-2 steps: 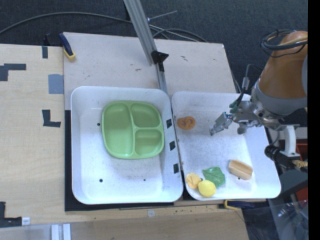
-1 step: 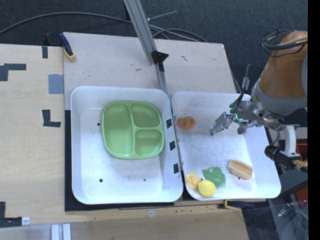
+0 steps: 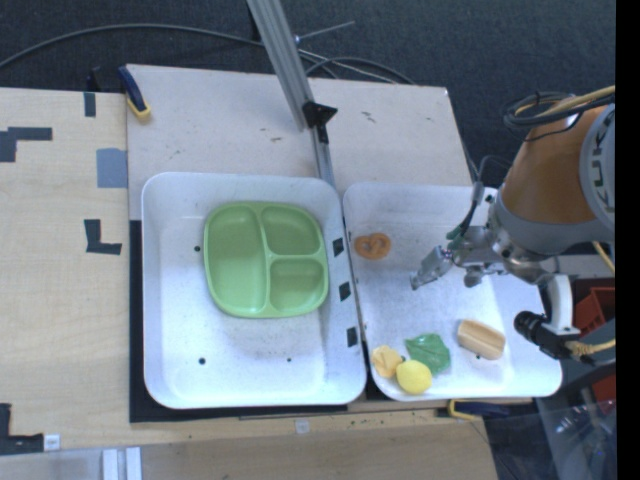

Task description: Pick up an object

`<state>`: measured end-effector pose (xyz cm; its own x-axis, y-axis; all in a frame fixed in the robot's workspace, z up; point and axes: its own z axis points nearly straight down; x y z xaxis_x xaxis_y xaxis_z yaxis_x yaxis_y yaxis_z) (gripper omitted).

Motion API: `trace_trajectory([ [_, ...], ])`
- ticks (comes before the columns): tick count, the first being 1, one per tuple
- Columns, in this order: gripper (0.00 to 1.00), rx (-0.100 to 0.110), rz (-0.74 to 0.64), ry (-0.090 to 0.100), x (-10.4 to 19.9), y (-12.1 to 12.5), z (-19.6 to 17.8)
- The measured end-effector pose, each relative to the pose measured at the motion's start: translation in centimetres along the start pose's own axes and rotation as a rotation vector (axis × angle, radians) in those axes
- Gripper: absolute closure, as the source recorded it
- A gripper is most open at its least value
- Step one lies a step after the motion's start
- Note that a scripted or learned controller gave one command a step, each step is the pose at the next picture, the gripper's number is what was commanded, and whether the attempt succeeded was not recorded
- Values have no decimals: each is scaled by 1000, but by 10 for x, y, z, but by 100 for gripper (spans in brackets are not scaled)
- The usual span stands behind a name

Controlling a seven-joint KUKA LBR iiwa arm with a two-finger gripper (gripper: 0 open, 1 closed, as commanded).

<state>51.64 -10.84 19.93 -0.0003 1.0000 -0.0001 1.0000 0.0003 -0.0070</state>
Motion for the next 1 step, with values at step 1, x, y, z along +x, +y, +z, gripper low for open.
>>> trace_trajectory([
  [1,0,1,-2,1,8,5,59],
])
